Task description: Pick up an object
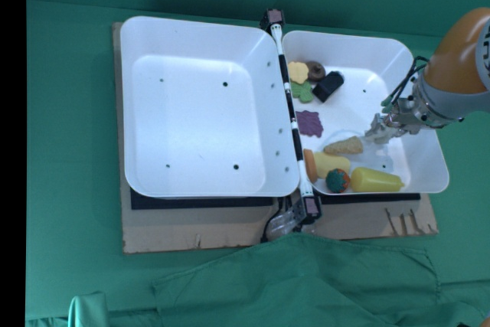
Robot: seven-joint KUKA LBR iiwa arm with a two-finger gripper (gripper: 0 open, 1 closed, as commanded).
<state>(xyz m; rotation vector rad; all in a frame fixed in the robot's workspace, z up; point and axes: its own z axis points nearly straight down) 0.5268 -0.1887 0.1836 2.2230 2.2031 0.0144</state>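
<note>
Arm [459, 61] was cut off at the right edge, so only the orange band and grey wrist showed. Gripper [380, 131] hung low over the right bin [398, 57], but its tips were small & blurred against the white floor; couldn't tell whether the claw was spread, pressed together or pinching anything. A faint clear item [380, 159] lay just below it, too washed out to identify.

Right bin held all the objs, mostly along its left and near sides. Far-left corner: yellow flower-shaped piece [298, 72], a green piece [304, 93] partly under it, a dark round thing [315, 70] and a black block [328, 86], all clustered close. Mid-left: flat purple piece [309, 122]. Nearest the gripper: tan wedge [344, 145], just to its left, apart from it as far as could be seen. Near edge: orange piece [309, 165], pale yellow chunk [332, 163], red-green ball [337, 180] and yellow pepper-like obj [375, 180], packed together.

Left bin [200, 107] showed bare white floor w/ a few dark dots.

Bins sat on a cardboard sheet [191, 233]; a black-white divider rail [288, 99] ran between them. Green cloth [306, 279] bunched up in front.
</note>
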